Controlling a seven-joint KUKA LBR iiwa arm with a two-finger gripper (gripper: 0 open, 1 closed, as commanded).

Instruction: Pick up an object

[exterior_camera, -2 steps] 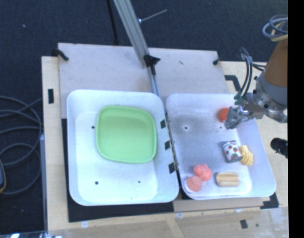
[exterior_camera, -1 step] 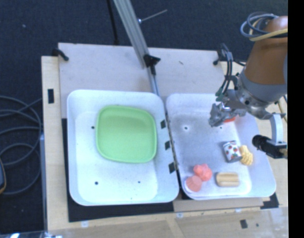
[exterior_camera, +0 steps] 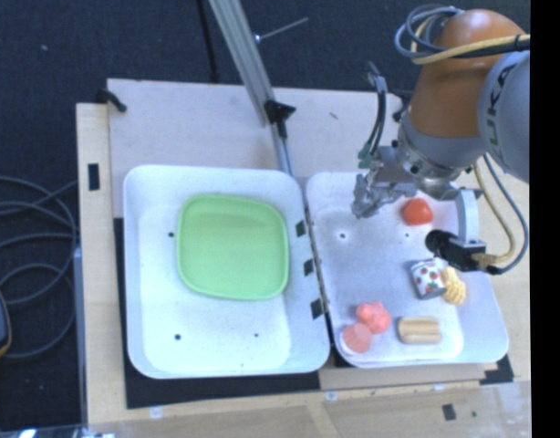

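We see hot dog bun (exterior_camera: pixel 419 330) near front edge of right bin (exterior_camera: pixel 481 349), long axis running left-right. We count one bun, two pink pieces (exterior_camera: pixel 367 327) just left of it, one orange-red ball (exterior_camera: pixel 417 213), one dice-like cube (exterior_camera: pixel 429 278) touching one yellow piece (exterior_camera: pixel 455 288). One green plate (exterior_camera: pixel 233 246) in left bin (exterior_camera: pixel 152 336). Gripper (exterior_camera: pixel 367 203) over right bin's back-left part, fingers close together, nothing between them that we can make out.
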